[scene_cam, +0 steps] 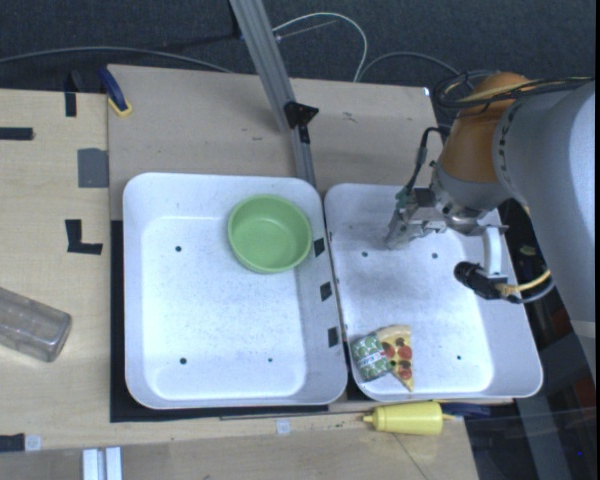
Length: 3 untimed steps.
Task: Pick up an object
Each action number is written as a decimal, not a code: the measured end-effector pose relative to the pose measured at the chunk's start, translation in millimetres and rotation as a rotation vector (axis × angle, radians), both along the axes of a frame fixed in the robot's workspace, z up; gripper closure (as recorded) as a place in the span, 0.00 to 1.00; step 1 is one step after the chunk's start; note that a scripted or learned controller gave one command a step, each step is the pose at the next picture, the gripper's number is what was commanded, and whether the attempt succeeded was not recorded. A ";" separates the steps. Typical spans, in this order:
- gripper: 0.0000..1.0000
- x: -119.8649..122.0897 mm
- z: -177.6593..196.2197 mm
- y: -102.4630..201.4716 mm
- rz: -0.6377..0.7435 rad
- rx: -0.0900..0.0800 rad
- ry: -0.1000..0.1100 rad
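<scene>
From the camera view above, the bench (pixel 200 118) holds 2 white bins side by side. The left bin (pixel 160 298) has a green bowl (pixel 270 233) in it. The bowl sits upright near the far edge of that bin, close to the wall between the 2 bins.

The right bin (pixel 480 358) has a small pizza slice toy (pixel 384 355) in it. The toy is green on one side and has red dots on the other. It lies flat at the near left corner of the right bin, close to the wall next to the left bin.

The grey arm (pixel 550 158) comes in from the right, with its orange band (pixel 475 148) above the wrist. The tool (pixel 398 230) is low over the far left part of the right bin. It is well apart from the pizza slice toy and nothing can be seen between its tips. I cannot tell if the tool is open or closed.

A yellow bottle (pixel 410 418) lies on its side on the bench, just outside the near edge of the right bin. A clear plastic cup (pixel 20 320) lies on its side near the left edge of the bench. A grey pole (pixel 270 58) slants down from the far edge and ends by the far wall where the 2 bins meet.
</scene>
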<state>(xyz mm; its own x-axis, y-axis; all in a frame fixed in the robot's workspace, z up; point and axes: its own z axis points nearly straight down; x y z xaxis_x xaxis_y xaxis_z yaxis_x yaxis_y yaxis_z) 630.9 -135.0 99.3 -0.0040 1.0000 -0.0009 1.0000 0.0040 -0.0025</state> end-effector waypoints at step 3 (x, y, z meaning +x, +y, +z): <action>1.00 7.5 119.9 9.4 -0.003 0.000 -0.001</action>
<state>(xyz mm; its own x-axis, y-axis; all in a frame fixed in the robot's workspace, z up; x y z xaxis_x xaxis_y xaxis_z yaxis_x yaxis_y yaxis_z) 638.3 -125.6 219.2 -0.0012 1.0000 -0.0009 1.0000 0.0012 -0.0010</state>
